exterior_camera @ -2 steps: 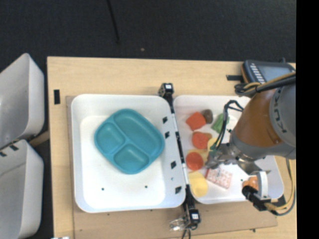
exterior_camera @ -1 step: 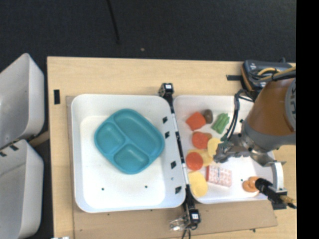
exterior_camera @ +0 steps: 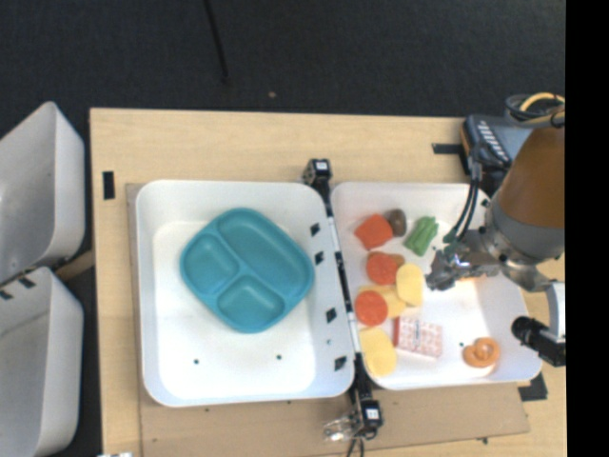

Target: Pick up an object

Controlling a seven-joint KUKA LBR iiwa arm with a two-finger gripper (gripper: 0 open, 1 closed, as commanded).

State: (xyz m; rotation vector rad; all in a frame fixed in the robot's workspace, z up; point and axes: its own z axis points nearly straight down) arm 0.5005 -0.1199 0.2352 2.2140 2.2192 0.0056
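Camera view looks down on the counter [exterior_camera: 114, 141], and the arm [exterior_camera: 533, 188] is in from the right, grey wrist under the orange band, hanging over the right bin [exterior_camera: 504, 317]. Let's take the green piece [exterior_camera: 420, 234] near that bin's far wall as our marker. The pincer [exterior_camera: 443, 272] sits just below and a touch right of the green piece, low over the bin floor, and honestly whether it is open or closed cannot be told from here; it is a dark, blurred cluster. Nothing can be seen caught in it.

Left of the green piece, almost touching it, a small brown lump [exterior_camera: 396, 222], and beyond that an orange-red block [exterior_camera: 374, 230]. Below the green piece and to its left, a red round piece [exterior_camera: 383, 268] with a pale yellow piece [exterior_camera: 410, 284] right against it; the yellow one lies just beside the pincer. Further down from the green piece, an orange disc [exterior_camera: 371, 307], a second yellow piece [exterior_camera: 380, 348] near the bin's front edge, and a white-and-pink patterned packet [exterior_camera: 419, 336]. Well below and to the right of the green piece, an orange ring-shaped piece [exterior_camera: 481, 352] lies alone.

Far left of the green piece, across the divider, the left bin [exterior_camera: 171, 369] carries a teal compartment tray [exterior_camera: 247, 268], lying flat and turned at an angle.
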